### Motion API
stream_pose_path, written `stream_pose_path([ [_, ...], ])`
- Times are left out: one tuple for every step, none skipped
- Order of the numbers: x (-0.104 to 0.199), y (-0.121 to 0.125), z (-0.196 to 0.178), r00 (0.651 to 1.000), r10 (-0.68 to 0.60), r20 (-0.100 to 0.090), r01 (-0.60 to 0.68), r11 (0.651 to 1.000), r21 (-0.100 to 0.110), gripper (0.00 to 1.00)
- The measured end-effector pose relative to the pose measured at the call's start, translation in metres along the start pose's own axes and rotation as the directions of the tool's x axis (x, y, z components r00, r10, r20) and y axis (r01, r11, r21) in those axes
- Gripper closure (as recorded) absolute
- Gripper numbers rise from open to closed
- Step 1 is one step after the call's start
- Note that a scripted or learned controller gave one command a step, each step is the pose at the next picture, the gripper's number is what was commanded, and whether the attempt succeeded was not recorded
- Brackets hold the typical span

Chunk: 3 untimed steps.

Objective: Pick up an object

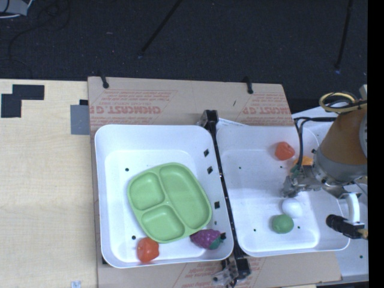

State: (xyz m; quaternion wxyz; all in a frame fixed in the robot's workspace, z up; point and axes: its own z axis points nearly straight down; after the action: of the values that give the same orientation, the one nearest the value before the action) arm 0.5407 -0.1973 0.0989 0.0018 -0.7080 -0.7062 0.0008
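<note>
A robot gripper [295, 183] hangs low in the right bin [252, 143], just above a white egg-shaped object [293, 208]; its grip state cannot be told. The egg looks small, light, hard and slippery, best pinched across its middle.

Arm [348, 146] cut off by right frame edge; only wrist section showed. Gripper [294, 185] small and blurred; finger state could not be read. White object [293, 208] beneath it too small to identify.
</note>
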Motion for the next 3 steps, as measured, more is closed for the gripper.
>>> stream_pose_path([
  [0.008,0.006,-0.049,1.0,-0.004,0.001,0.004,1.0,-0.005,1.0],
  [0.011,0.014,-0.095,1.0,-0.005,0.002,0.005,1.0,-0.007,1.0],
  [0.008,0.021,-0.156,1.0,-0.004,0.003,0.004,1.0,-0.008,1.0],
])
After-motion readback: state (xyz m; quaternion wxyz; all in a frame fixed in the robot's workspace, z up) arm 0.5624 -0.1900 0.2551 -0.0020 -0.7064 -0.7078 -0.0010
